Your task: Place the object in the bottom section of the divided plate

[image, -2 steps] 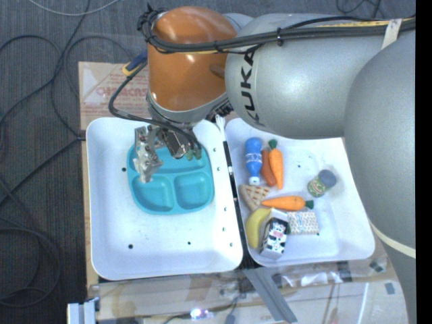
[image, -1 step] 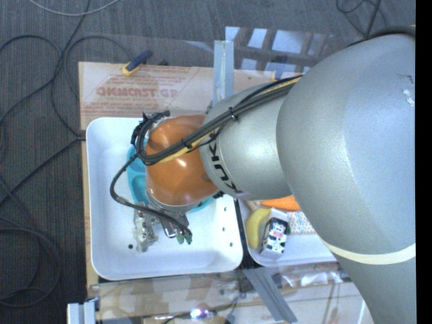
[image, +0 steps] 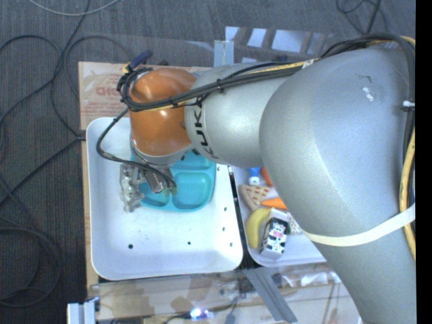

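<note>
My jaws (image: 131, 193) hang over the blue divided plate (image: 192, 187), their state unclear to me, so any release might miss its bottom section.

On the grey arm (image: 270, 123), just right of the orange band (image: 158, 110), black letters run vertically on the casing; "KU" can be read, the rest is cut by the curve. On the cardboard sheet (image: 101, 93) at the far left of the desk, there is faded red print, too pale to read.
</note>
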Motion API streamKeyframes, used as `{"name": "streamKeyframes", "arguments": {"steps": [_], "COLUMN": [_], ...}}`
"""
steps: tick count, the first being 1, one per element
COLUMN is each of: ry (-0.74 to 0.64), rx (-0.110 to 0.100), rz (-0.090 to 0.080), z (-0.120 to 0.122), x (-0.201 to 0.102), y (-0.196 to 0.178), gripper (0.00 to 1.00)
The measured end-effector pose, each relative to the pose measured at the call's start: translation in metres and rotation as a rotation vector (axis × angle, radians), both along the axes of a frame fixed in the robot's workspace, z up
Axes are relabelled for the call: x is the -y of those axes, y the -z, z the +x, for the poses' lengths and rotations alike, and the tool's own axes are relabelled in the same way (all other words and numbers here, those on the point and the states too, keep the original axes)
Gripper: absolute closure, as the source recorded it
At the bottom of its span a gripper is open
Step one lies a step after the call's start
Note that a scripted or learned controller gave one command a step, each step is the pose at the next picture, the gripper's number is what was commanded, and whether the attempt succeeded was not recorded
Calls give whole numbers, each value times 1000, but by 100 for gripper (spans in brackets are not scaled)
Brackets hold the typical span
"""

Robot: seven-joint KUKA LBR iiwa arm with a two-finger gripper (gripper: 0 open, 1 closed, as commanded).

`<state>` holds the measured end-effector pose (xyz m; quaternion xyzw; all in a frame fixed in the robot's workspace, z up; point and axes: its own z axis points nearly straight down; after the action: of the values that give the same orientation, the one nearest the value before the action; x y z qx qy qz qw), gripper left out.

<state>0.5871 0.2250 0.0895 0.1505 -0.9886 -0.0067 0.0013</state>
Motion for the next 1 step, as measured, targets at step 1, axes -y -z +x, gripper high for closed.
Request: {"name": "streamKeyframes", "arguments": {"steps": [1], "ry": [3], "rx": [5], "rz": [-5], "z": [2], "x": [4], "y": [0], "gripper": [0]}}
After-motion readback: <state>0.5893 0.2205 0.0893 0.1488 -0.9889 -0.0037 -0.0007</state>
